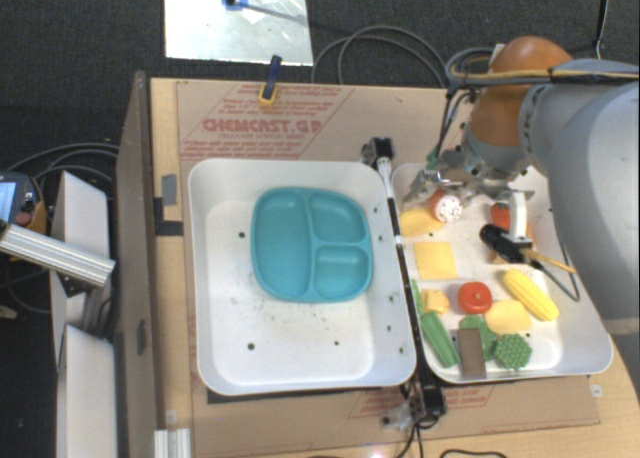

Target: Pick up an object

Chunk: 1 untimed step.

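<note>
One arm [590, 166] reaching from right, end effector [452, 183] over right bin [572, 331]

Arm [590, 146]: cut off by the right edge.
Right bin [575, 351]: its far right corner and part of its right wall are covered by the arm.
Pincer [447, 184]: half under the wrist; whether it touches the white-and-red ball [447, 208] cannot be told.
Red-and-white piece [505, 216]: too small to name.
Brown block [470, 354]: blurred, covers the near end of a green piece [472, 327].
Silver sheet [238, 6]: cut by the top edge.
Blue-faced device [12, 201]: cut by the left edge.
Worktop [300, 111]: small print on the cardboard is unreadable.
</note>
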{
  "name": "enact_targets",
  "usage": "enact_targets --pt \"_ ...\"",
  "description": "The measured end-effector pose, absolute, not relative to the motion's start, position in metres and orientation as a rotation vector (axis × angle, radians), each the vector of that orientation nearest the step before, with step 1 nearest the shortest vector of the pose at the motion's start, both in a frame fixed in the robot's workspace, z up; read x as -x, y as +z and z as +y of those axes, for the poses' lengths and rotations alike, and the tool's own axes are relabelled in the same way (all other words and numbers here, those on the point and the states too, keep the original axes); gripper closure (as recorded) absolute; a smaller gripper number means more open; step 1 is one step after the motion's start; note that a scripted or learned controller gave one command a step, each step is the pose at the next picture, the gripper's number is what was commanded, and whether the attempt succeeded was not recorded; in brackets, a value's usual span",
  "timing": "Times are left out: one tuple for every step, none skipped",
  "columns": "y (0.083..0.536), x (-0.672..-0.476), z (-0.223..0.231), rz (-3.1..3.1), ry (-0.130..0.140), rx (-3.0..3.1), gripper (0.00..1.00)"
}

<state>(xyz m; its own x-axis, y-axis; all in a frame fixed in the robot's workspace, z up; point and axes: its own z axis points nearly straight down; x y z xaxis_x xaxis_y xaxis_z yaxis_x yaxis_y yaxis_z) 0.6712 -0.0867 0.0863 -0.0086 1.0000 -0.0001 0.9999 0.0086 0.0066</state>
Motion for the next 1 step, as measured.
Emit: enact_targets --pt "0.0971 -0.6707 -0.0893 2.225 0.007 -2.210 1.00"
